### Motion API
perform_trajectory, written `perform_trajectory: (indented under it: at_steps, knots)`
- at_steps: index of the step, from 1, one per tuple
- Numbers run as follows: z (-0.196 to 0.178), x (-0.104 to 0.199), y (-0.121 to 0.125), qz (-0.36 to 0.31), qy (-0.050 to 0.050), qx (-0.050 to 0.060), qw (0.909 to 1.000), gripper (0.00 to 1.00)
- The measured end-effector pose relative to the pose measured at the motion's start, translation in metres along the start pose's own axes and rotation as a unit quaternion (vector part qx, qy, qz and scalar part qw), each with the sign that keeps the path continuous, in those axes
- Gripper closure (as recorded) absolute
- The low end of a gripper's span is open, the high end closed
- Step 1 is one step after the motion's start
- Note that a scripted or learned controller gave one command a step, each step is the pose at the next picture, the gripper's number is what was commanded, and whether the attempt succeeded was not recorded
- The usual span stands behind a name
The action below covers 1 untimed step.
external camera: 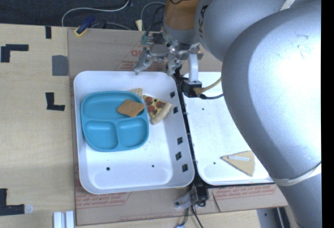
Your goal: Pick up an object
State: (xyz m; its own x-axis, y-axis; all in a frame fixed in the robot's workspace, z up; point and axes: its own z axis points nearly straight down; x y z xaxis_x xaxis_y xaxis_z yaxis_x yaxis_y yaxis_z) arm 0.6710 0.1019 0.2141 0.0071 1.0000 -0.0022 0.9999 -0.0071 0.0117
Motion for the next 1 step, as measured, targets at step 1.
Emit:
perform_trajectory:
  at_steps: [1]
  knots:
    - [0.0311, -0.0622, -0.0516, -0.001, -0.001, 0.009, 1.0000, 0.00]
